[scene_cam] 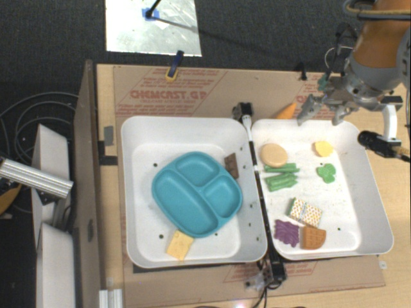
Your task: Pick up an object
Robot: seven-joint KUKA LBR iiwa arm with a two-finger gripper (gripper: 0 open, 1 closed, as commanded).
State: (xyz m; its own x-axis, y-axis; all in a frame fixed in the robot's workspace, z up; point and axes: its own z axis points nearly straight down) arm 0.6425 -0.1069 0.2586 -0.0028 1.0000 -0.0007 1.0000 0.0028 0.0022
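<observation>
1. The gripper (326,111) is hanging over the far edge of the right bin (369,191), its two fingers spread apart and clasping nothing.
2. A yellow piece (323,148) is lying just below it in the bin, near a tan round piece (274,154) and a green clump (327,172).
3. Green sticks (280,176), a checkered block (305,212), a purple piece (287,231) and a brown waffle (313,237) are sitting nearer the camera.
4. A teal divided tray (196,192) is resting in the left bin (138,191), with a yellow wedge (179,245) beside it.
</observation>
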